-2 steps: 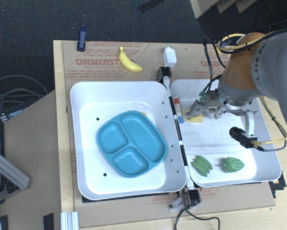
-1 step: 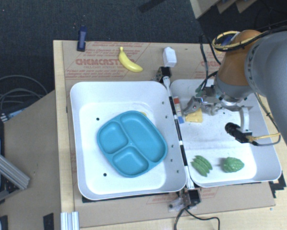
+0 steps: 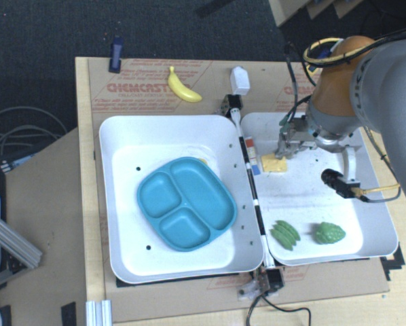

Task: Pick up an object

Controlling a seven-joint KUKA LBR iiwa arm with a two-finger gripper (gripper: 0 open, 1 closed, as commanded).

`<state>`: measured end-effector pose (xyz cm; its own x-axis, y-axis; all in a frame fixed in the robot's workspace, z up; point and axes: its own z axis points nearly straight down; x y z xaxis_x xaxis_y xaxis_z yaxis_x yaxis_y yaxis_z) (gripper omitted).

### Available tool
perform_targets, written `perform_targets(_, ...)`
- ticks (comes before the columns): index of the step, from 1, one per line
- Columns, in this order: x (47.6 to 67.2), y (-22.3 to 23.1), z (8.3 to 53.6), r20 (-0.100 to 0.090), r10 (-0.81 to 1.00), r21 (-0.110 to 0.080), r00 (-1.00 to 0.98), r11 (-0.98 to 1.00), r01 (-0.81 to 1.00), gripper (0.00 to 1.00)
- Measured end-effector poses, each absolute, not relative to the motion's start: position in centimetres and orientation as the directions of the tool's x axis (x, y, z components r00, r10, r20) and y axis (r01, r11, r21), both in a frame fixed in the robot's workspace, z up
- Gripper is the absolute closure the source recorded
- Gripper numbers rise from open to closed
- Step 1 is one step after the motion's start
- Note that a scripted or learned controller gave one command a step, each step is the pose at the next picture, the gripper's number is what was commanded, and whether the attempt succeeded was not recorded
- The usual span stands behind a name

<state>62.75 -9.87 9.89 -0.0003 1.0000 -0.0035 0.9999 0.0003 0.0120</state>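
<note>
The gripper (image 3: 289, 145) hangs just above the pale yellow block (image 3: 274, 164), seemingly lined up to grasp it, though whether it grips cannot be told.

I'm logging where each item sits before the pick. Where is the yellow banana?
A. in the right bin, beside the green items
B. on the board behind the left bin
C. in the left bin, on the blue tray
B: the banana lies on the board, outside the left bin.
</note>
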Motion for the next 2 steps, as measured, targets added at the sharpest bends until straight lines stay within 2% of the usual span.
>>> perform_targets(1,58.84,-6.57,18.57,0.0,1.0,0.003,-0.001,0.001,1.0,1.0)
perform_targets(2,58.77,-6.58,18.46,0.0,1.0,0.0,-0.001,0.001,1.0,0.0)
